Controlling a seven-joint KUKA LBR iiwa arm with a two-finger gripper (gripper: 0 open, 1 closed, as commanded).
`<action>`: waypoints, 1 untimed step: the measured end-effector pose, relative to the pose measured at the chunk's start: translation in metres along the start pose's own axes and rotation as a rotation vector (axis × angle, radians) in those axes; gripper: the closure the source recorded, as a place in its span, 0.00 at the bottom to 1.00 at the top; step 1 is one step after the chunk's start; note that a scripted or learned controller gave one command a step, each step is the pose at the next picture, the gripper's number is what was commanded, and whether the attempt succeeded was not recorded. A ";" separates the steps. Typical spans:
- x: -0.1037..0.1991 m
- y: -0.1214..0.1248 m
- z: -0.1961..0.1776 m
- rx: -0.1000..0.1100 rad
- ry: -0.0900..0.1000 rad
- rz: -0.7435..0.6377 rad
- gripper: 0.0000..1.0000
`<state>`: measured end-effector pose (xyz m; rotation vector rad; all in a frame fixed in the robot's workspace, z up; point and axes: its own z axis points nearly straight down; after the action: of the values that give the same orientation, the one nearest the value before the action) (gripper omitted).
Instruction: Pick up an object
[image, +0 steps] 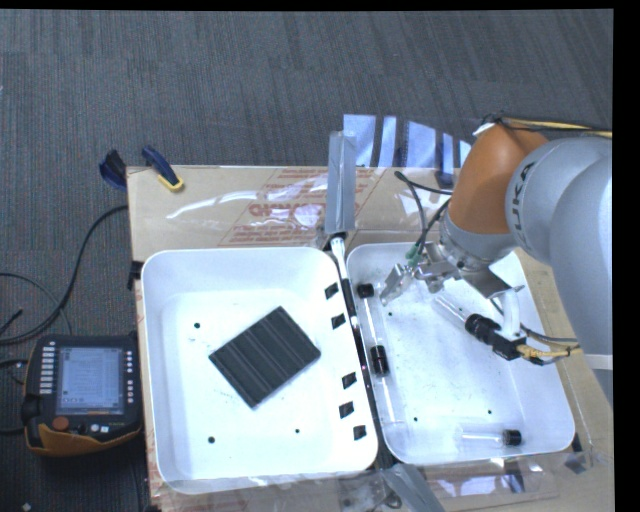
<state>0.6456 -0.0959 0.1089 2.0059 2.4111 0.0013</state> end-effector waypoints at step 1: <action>0.000 0.000 0.000 0.000 0.000 0.000 0.00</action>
<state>0.6456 -0.0959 0.1089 2.0059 2.4111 0.0013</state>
